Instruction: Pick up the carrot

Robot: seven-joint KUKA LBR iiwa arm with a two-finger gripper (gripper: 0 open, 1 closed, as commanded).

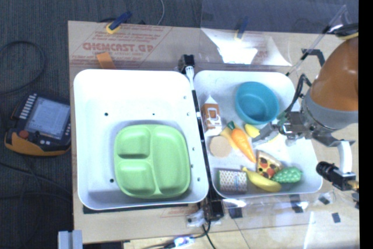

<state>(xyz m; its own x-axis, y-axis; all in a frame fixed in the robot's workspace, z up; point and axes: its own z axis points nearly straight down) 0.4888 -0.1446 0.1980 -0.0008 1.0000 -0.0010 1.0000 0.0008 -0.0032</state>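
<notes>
Right bin (303,183) holds carrot (242,143), blue bowl (256,101), banana (261,181); claw (274,131) state unclear

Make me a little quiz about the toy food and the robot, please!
1. True or false: the carrot lies on the green plate.
2. Which is nearest the carrot? A) blue bowl B) tan disc C) pizza slice
3. Fill in: the banana lies in the ___ bin.

Key: 1 false, it lies in the right bin; 2 B; 3 right.
</notes>
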